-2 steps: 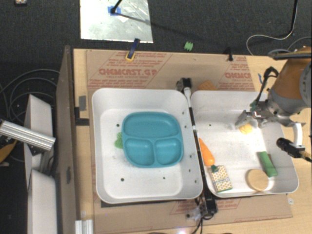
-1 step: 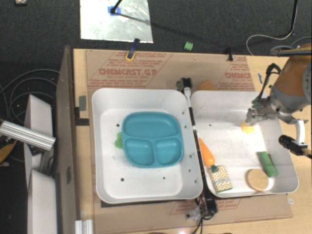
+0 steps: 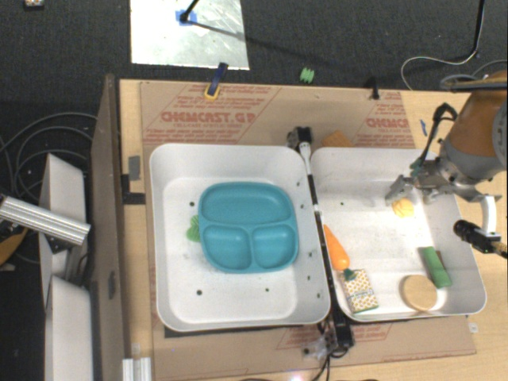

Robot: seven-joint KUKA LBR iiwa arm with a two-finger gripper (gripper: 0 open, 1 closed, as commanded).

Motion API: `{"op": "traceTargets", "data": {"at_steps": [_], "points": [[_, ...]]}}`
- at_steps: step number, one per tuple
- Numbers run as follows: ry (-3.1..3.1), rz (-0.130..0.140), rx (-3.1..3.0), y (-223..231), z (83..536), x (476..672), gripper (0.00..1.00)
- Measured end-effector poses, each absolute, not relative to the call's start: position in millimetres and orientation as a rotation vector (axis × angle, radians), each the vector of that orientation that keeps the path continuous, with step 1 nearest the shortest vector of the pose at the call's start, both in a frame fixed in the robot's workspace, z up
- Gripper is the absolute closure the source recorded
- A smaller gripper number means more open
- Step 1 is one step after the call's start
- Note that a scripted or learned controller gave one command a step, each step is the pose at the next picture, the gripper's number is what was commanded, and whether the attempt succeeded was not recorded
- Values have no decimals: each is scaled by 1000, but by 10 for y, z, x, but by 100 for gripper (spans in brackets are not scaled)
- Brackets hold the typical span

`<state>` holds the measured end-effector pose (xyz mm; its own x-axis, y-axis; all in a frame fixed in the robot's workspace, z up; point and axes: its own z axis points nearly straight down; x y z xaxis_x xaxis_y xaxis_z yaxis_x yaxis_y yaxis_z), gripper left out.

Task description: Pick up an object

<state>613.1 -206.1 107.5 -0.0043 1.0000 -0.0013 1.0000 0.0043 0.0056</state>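
My gripper [image 3: 409, 190] hangs over the upper right part of the right bin [image 3: 373, 161], at the end of the grey arm with its orange band [image 3: 480, 125]. A small yellow object [image 3: 404, 207] lies on the bin floor just below the gripper, close to it or touching it; I cannot tell which. Lower in the same bin are an orange carrot [image 3: 336, 248], a small patterned box [image 3: 359, 290], a tan round disc [image 3: 420, 293] and a green block [image 3: 434, 266].
The left bin [image 3: 171, 292] holds a blue divided plate [image 3: 248, 225] with a green item [image 3: 193, 229] peeking out at its left edge. A black divider [image 3: 313, 205] runs between the bins. Cables lie left of the bench.
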Motion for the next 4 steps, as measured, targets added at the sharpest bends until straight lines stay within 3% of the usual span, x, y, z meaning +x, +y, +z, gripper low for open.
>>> {"op": "traceTargets", "data": {"at_steps": [4], "points": [[2221, 1, 2219, -2062, 1085, 6037, 0]]}}
